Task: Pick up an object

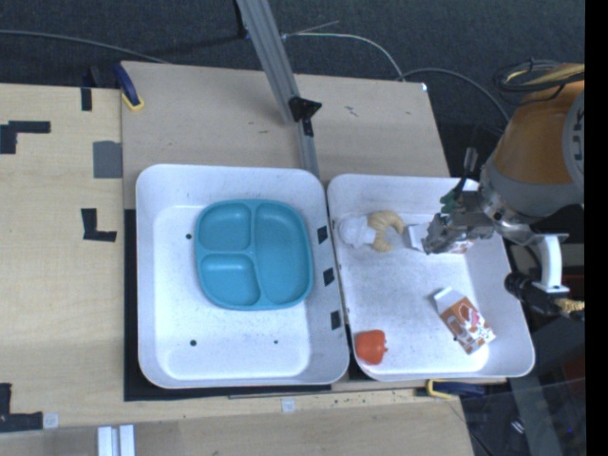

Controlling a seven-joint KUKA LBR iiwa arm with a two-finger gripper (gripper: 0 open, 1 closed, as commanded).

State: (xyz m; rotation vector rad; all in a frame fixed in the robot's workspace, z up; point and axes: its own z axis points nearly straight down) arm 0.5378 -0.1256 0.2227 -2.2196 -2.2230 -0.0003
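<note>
Gripper [426,239] low in right bin [494,350], beside croissant [386,224]; claw state unclear, cannot tell; best centre over pastry, then descend straight.

Grey arm [570,150], broad orange band, dark metallic end effector [439,238], white bracket.

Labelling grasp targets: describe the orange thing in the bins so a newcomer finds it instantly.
Take the right bin of the two. In its near-left corner, by the divide, lies a small orange-red object. It sits apart from the pale items near the gripper and the printed packet.
</note>
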